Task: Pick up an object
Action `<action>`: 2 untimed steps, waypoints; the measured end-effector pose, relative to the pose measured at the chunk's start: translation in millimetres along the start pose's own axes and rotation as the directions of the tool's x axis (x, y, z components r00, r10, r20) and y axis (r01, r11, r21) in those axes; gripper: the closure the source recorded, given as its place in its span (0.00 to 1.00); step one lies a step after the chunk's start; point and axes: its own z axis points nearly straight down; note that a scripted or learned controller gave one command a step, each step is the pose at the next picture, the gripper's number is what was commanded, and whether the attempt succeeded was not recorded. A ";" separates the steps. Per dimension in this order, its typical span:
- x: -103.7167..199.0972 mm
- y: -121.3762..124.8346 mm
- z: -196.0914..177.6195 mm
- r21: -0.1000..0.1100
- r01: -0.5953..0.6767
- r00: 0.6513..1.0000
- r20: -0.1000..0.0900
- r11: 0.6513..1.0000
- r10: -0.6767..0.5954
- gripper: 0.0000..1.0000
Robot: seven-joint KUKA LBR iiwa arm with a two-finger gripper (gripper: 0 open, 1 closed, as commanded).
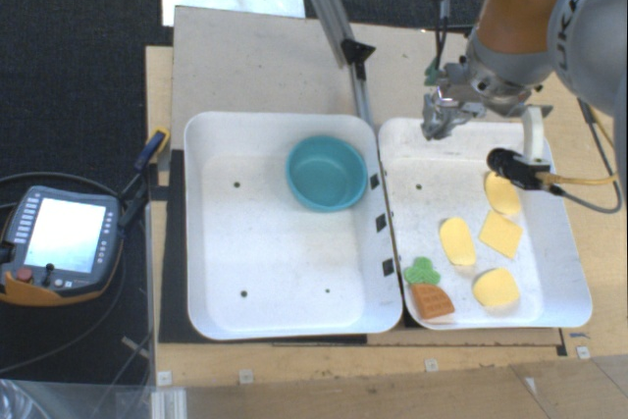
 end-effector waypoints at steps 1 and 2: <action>42.4 -22.3 13.8 0.002 0.000 1.000 0.000 1.000 0.000 1.00; 95.9 -42.1 12.8 0.001 0.001 1.000 0.000 1.000 -0.001 1.00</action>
